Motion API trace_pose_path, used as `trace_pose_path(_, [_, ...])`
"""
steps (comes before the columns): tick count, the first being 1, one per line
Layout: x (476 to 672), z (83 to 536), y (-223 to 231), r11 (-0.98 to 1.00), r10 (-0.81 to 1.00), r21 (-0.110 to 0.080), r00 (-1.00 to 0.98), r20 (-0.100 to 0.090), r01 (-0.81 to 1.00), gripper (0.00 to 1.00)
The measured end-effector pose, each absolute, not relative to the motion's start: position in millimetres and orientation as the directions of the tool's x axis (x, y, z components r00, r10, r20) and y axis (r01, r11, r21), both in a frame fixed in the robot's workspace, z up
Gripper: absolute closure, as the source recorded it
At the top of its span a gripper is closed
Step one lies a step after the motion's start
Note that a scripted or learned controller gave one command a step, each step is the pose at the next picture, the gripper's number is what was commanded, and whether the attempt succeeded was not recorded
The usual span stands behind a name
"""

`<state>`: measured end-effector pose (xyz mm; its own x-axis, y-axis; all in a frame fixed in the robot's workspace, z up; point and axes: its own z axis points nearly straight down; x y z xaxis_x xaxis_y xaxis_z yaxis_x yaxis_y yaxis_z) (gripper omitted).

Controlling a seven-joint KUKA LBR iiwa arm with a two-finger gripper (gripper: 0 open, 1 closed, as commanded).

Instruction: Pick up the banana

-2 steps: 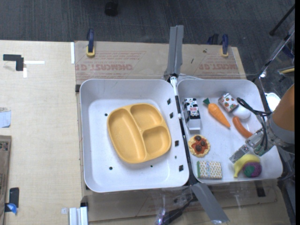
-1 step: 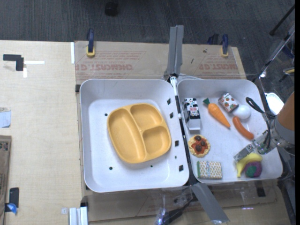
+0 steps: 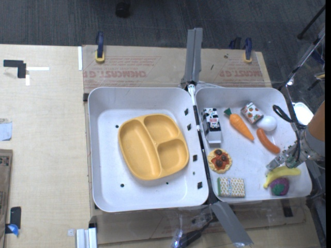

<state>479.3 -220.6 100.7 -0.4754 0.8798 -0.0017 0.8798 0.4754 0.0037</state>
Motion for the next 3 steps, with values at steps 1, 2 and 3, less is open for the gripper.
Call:
trace_pose_path(1, [479.1, 100.6, -220.7, 0.475, 0.880, 0.003, -0.475, -0.001, 0.880, 0.00])
trace_pose_path(2, [480.1, 109.5, -220.5, 0.475, 0.880, 0.005, -0.475, -0.002, 0.880, 1.00])
trace_pose_path(3, [480.0, 109.4, -220.5, 0.475, 0.880, 0.004, -0.475, -0.002, 0.880, 0.00])
